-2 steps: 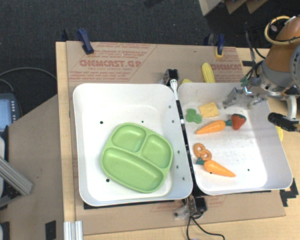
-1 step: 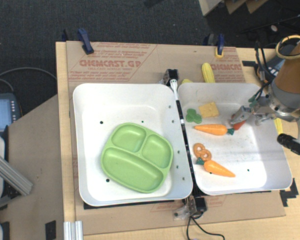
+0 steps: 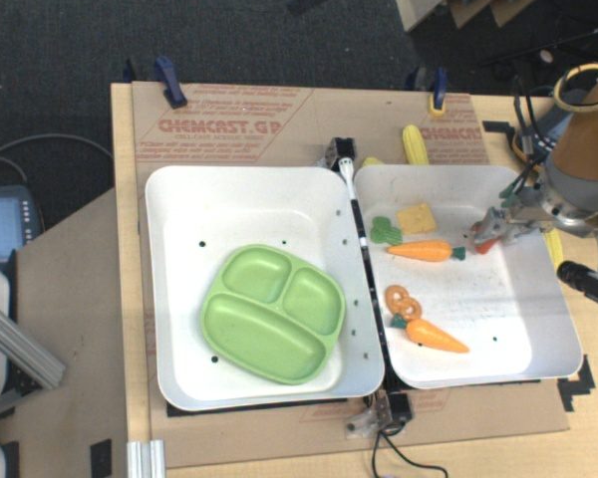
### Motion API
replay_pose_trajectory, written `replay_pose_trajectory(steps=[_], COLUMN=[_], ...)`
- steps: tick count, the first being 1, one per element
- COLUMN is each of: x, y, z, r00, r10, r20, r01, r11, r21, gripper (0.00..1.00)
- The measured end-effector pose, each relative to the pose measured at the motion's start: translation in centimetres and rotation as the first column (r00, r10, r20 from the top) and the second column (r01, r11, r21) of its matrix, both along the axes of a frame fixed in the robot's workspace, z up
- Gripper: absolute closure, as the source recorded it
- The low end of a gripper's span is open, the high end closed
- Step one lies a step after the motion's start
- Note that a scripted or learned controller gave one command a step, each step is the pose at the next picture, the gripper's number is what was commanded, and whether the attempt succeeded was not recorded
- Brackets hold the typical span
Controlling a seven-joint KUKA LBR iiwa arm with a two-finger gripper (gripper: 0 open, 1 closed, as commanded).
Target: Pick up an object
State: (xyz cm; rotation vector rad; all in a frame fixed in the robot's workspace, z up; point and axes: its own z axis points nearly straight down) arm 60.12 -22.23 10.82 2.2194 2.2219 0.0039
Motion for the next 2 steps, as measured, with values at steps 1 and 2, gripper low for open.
replay_pose_trajectory(steps=[1,2], x=[4.8,-0.8], y=[8.3,14.0], z=[-1.9,8.4], r00=[1.000,1.000], r10=[0.006,0.004], r20=[0.008,0.004], r01=[-0.006,-0.004], r11=[1.000,1.000], r21=[-0.006,0.001], gripper=[1.00,1.00])
